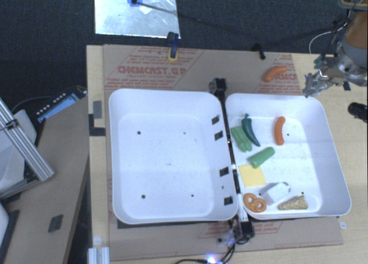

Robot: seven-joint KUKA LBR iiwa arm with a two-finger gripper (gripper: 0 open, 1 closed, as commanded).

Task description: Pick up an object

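Note:
The right bin [329, 142] holds several small items: a dark green pepper [248, 129] beside a light green piece [240, 138], an orange sausage [279, 130], a green cylinder [261, 156], a yellow square [252, 175], a pretzel [254, 202], a white and grey piece [276, 191] and a tan wedge [293, 203]. A second orange sausage [275, 73] lies on the cardboard behind that bin. My gripper [312, 86] hangs above the bin's back right corner, apart from every item, with nothing seen in it.
The left bin [167, 153] sits beside the right one, joined by a black hinge strip [229, 153]. A yellow and blue clamp [172, 47] stands at the cardboard's back edge, with a shiny sheet [137, 4] behind it. A metal frame [23, 148] stands at the far left.

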